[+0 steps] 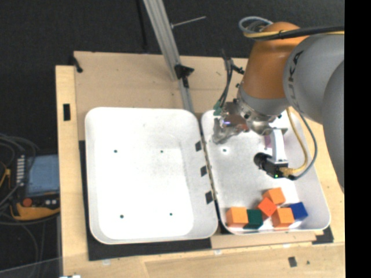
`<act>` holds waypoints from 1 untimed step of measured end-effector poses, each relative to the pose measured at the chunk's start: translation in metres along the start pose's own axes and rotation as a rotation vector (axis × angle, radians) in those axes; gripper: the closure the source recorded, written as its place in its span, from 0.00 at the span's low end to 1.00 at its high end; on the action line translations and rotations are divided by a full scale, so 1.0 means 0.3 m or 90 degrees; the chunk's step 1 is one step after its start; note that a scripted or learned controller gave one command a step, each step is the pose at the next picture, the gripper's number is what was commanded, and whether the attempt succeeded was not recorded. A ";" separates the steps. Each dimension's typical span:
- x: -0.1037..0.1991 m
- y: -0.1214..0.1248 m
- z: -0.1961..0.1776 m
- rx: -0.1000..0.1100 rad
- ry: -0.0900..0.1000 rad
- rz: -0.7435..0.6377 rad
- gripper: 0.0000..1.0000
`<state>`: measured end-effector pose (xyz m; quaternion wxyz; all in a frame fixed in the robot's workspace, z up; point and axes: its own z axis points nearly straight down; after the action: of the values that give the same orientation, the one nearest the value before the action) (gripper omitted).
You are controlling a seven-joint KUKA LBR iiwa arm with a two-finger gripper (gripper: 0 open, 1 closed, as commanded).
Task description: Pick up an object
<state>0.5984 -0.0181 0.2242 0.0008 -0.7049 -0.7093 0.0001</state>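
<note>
the grey arm with the orange band (269,51) reached in from the right, and its metal two-finger gripper (223,131) hung low over the far left corner of the right shallow white plastic bin (237,167), close to the divide with the left shallow white plastic bin (142,172); whether the gripper was open or closed could not be told, and no object could be made out in it. the small blocks lay clustered at the near edge of the right bin, well apart from the gripper: an orange cube (236,215) touching a dark green cube (254,218), a tilted orange-red block (267,207), an orange cube (276,196) behind it, another orange cube (282,216) and a blue cube (298,211) just beside that.
</note>
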 end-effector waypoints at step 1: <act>0.144 -0.076 0.018 0.000 0.000 0.000 1.00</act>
<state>0.5753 0.0250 0.2190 0.0009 -0.7050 -0.7093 0.0004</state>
